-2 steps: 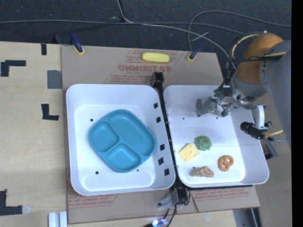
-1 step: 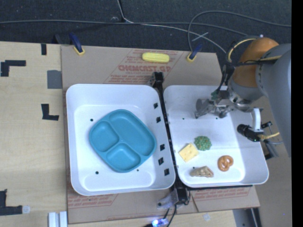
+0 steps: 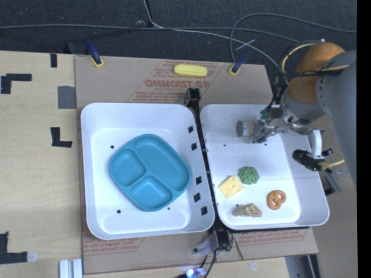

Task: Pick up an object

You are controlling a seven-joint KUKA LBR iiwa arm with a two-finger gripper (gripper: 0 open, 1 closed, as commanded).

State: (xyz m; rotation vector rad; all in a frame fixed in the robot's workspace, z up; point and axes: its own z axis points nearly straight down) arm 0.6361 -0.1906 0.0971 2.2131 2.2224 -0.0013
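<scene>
The arm reached into the right bin, above four little toy foods.

From the camera view, two white bins sat side by side on brown cardboard (image 3: 151, 86) over a light wood bench (image 3: 35, 155), with dark carpet (image 3: 87, 10) and thin cables at 12 o'clock. The left bin (image 3: 95, 120) held a blue tray (image 3: 149, 171) with three parts. In the right bin (image 3: 220, 117), the gripper (image 3: 250, 130) hung at about 1 o'clock, and I could not tell how its tool stood. At 6 o'clock from it lay a green broccoli (image 3: 248, 175), a yellow cheese (image 3: 231, 186) just beside it, a brown pretzel (image 3: 276, 199) and a tan lump (image 3: 247, 211). A yellow banana toy (image 3: 190, 70) lay on the cardboard at 12 o'clock of the bins.
</scene>
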